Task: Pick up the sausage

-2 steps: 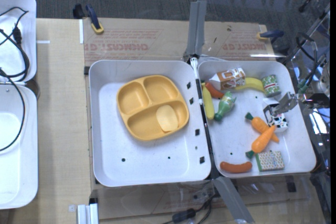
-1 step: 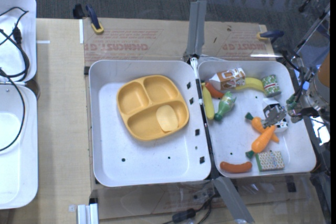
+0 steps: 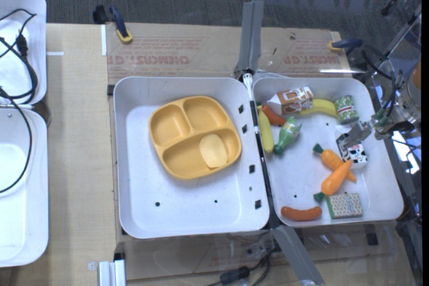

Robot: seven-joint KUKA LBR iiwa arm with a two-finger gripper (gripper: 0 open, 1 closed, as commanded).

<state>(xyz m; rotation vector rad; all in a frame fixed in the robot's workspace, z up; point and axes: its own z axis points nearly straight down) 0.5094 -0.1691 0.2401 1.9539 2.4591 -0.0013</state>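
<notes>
The sausage (image 3: 301,213) lies flat near the front edge of the right bin (image 3: 385,207), just left of a small green patterned block (image 3: 344,205) and apart from both. Behind it, two carrots (image 3: 334,171) lie crossed near the middle of the bin, next to a small black-and-white carton (image 3: 356,156). The pincer (image 3: 353,136) hangs over the right side of this bin, just above that carton and the upper carrot; whether it is spread or pressed together cannot be told, and nothing is seen pinched in it. Farther back are a banana (image 3: 323,107), a green can (image 3: 345,108), a brown-and-white carton (image 3: 290,102), a green bottle (image 3: 286,134), a corn cob (image 3: 266,133) and a red pepper (image 3: 271,116). The left bin (image 3: 134,197) holds a yellow divided plate (image 3: 194,136) with a pale oval piece (image 3: 214,150) in one compartment. Both bins rest on the worktop (image 3: 74,144).
</notes>
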